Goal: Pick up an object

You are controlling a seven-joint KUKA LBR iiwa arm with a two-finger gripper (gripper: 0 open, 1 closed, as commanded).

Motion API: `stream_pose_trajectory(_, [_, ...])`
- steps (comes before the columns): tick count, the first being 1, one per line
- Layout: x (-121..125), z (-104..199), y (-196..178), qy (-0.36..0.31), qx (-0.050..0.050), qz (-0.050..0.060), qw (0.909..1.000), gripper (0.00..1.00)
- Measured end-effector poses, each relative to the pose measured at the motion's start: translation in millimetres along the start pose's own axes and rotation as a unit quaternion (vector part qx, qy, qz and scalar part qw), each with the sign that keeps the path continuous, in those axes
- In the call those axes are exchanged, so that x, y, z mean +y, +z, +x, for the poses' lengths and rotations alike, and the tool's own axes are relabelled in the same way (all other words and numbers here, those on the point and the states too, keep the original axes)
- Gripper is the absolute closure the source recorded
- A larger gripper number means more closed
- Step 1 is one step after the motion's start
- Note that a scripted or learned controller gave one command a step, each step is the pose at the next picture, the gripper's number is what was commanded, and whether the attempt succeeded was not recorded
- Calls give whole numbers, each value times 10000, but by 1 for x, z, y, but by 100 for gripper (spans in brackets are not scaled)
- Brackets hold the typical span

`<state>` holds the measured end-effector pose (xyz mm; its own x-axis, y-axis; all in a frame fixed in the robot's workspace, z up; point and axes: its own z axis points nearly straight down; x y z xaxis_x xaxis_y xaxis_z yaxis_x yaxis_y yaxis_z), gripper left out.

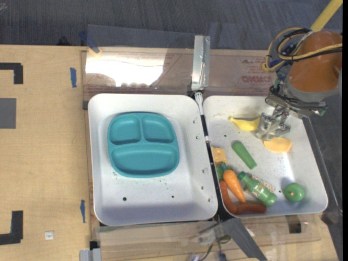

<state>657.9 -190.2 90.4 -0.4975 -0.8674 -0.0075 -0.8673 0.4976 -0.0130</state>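
At the right bin's (318, 167) near edge lie a red sausage (243, 206), an orange carrot (234, 183), a green bottle (258, 189) whose label is too small to read, and a green apple (293, 192). Farther in rests a green cucumber (243, 154). Beyond it the claw (273, 125) hangs between a yellow banana (244, 124) and an orange-yellow slice (278, 144); its opening cannot be told. The left bin (100, 162) holds a teal divided tray (143, 144).

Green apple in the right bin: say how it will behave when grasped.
The green apple looks round and glossy, so it may slip or roll. It lies near the right bin corner wall, which may crowd a grasp.
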Motion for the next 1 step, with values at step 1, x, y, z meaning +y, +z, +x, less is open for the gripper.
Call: stream_pose_trajectory(1, [9,-37,2,783,22,-43,9969,100])
